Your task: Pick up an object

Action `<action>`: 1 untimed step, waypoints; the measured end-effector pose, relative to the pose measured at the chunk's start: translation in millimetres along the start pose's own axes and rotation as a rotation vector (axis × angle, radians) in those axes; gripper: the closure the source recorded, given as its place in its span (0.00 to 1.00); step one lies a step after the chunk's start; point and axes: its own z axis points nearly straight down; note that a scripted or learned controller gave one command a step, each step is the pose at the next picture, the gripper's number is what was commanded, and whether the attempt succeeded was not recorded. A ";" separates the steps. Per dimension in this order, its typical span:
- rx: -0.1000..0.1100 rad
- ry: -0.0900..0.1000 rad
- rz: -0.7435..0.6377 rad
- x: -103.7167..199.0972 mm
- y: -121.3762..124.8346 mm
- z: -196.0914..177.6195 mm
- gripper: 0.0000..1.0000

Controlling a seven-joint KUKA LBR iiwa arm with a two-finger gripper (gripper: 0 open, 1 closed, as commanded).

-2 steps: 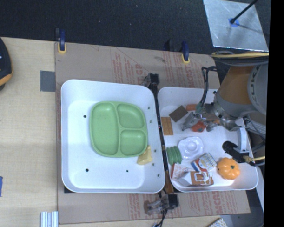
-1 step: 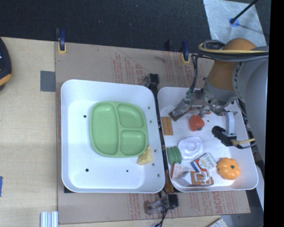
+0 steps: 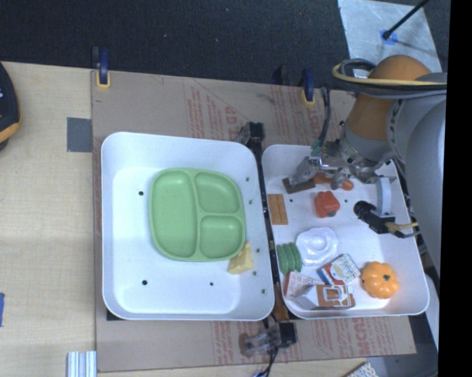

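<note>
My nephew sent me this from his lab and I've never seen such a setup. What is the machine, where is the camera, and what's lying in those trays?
One camera looks down at a slant on a bench with two shallow white bins. The grey robot arm with an orange band reaches in from the right; its gripper hangs low over the right bin, and whether it holds anything is unclear. The left bin holds a green divided plate and a small yellow piece. The right bin holds a toy pumpkin, a red toy, a white cup and small packets.
</note>
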 end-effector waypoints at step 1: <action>0.002 -0.001 0.001 6.8 -0.6 -0.1 0.00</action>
